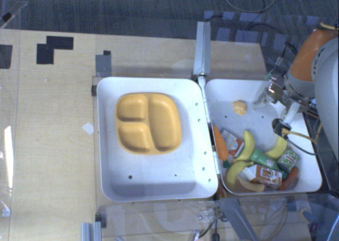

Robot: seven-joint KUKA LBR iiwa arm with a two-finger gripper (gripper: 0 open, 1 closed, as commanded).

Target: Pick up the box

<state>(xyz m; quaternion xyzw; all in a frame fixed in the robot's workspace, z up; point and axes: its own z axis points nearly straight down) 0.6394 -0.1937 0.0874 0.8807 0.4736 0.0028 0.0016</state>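
Orange juice box [263, 174] lies at the right bin's [212, 102] near end, wedged among bananas [241, 158]. End effector [279, 108] state: cannot tell. Risk: crowding neighbours cause a misgrasp or slip.

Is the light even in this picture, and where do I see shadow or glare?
Camera view: light is soft and fairly even; the left bin shows a grey shadow along its near inner wall; the yellow divided plate has no hard glare; pale reflections streak the bench at the left edge; the gripper looks slightly blurred.
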